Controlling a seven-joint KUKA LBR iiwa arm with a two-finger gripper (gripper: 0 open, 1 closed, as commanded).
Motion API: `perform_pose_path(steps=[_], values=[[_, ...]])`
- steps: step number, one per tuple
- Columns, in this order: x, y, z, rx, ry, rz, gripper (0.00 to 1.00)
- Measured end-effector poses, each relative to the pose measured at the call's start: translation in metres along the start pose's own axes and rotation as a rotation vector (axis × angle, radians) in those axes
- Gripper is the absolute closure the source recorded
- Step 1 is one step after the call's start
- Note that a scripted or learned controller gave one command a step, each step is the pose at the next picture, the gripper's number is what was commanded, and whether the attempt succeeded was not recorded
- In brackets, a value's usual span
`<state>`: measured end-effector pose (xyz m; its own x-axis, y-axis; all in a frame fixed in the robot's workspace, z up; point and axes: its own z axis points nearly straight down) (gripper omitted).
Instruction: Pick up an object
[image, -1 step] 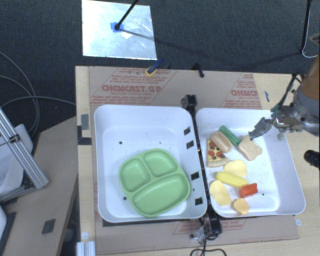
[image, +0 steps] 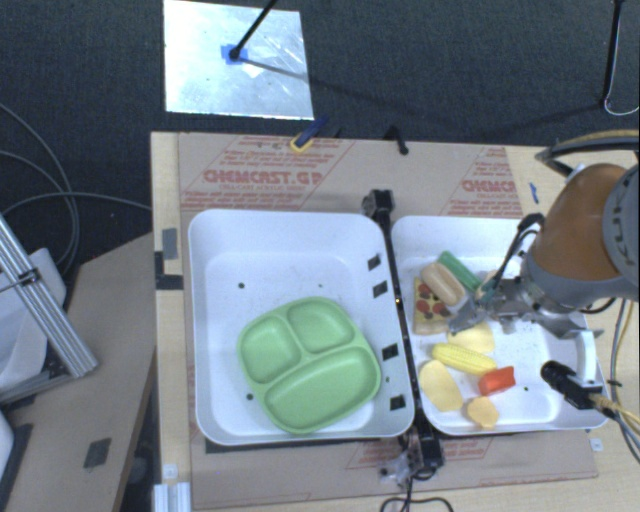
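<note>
Viewing: I look down at a slant on two white bins; the arm (image: 590, 235) comes in from 3 o'clock.
Left bin (image: 230, 260): holds a green plate (image: 310, 363) with three compartments, lying toward 5 o'clock of the bin floor.
Right bin (image: 530, 415): holds the toy food, all candidates for the pick.
Candidates: a hot dog (image: 442, 282) and a green piece (image: 460, 270) at 11 o'clock; a pizza slice (image: 430, 308) just below them; corn (image: 462, 358), a pale yellow piece (image: 439, 386), a red piece (image: 497, 380) and a small orange piece (image: 483, 411) clustered toward 6 o'clock.
Gripper (image: 478, 308): low over the bin middle, tip near the pizza slice and just above the corn. I cannot tell whether it is released or clenched; nothing is visibly held.
Risk 1: in my judgement the pieces lie so close that a closing grip may catch two, or push one aside.
Risk 2: the flat pizza slice gives little to pinch and may slip out.
Risk 3: rounded pieces may roll off toward the bin wall.
Writing: the brown board (image: 270, 175) under the bins reads "CHEMCAST" in red at 12 o'clock, with letters after it I cannot make out; the mark repeats partly at 1 o'clock.
</note>
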<state>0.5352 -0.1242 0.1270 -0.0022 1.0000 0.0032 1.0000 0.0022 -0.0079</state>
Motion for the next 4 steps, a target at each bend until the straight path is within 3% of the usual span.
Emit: perform_pose_path(steps=[1, 2, 3, 4], values=[[0.042, 0.049, 0.043, -0.012, -0.002, -0.007, 0.0], [0.116, 0.085, -0.066, -0.022, -0.002, -0.01, 0.0], [0.122, 0.048, -0.057, -0.007, -0.003, 0.001, 0.0], [0.158, -0.039, -0.122, -0.01, 0.0, -0.006, 0.0]])
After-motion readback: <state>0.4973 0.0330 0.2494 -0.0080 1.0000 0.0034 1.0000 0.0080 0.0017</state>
